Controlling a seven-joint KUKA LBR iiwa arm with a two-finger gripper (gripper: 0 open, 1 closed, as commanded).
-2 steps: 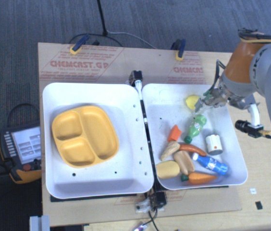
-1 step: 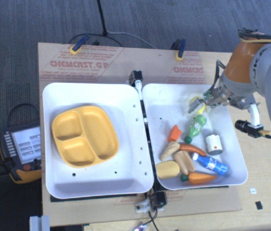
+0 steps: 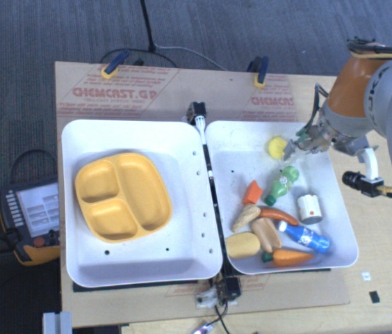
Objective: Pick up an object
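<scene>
Approach step: the two-finger gripper [image 3: 299,147], jaw state indeterminate, hovers beside the small round yellow plastic fruit [image 3: 276,147] in the right white bin [image 3: 345,245]; next requires descent and closure.

Bench [image 3: 363,284]: light wood top, with a brown printed cardboard sheet [image 3: 203,92] laid over it, held at the far edge by two clamps, one blue-yellow [image 3: 115,62], one yellow [image 3: 258,72]. Two white bins sit side by side on the sheet, touching: left bin [image 3: 78,256], right bin [image 3: 345,235]. Small dark marks [image 3: 373,296] on bare bench, near right corner.
</scene>
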